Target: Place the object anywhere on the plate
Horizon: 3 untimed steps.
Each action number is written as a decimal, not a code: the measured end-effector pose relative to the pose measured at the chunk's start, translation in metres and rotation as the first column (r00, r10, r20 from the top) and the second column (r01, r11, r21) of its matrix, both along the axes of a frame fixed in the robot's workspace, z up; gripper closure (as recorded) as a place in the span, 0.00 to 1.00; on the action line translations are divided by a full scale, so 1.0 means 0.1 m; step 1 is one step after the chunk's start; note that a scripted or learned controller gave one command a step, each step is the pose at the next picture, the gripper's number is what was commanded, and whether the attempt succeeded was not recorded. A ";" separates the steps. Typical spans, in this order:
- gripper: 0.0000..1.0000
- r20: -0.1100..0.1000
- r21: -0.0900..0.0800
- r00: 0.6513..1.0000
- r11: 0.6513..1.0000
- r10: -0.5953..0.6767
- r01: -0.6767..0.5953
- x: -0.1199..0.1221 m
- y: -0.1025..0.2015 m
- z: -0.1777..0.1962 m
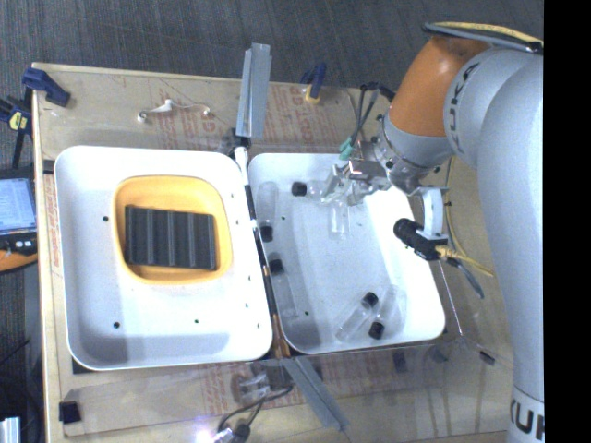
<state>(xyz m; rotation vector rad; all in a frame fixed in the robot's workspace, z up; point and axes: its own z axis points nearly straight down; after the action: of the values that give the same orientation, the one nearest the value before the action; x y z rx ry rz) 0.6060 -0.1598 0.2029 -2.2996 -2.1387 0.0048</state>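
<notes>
I see gripper (339, 201) in right bin (420, 326), can't tell its state; plate (171, 187) well apart, left bin (78, 326).

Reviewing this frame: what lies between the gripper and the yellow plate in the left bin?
In the camera view, between the gripper and the yellow plate lie bare right bin floor, a small black piece, a clear tube, then the bins' adjoining rims.

— Anything in the way over the plate (172, 188)?
— No, the left bin (83, 321) lies open around it.
— And the right bin (420, 326)?
— Its middle floor is bare; clear bottles (369, 314) crowd the near corner, and the arm (480, 109) hangs over the far edge.
</notes>
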 end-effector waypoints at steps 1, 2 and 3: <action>1.00 0.000 0.002 0.986 0.986 0.166 -0.166 0.37 0.85 0.42; 1.00 -0.002 0.003 0.937 0.937 0.349 -0.349 0.50 1.37 -0.12; 1.00 -0.003 0.004 0.909 0.909 0.416 -0.416 0.37 1.61 -0.12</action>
<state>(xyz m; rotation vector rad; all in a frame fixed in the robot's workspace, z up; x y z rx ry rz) 0.6432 0.0008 0.1906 -1.7895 -2.5759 0.0061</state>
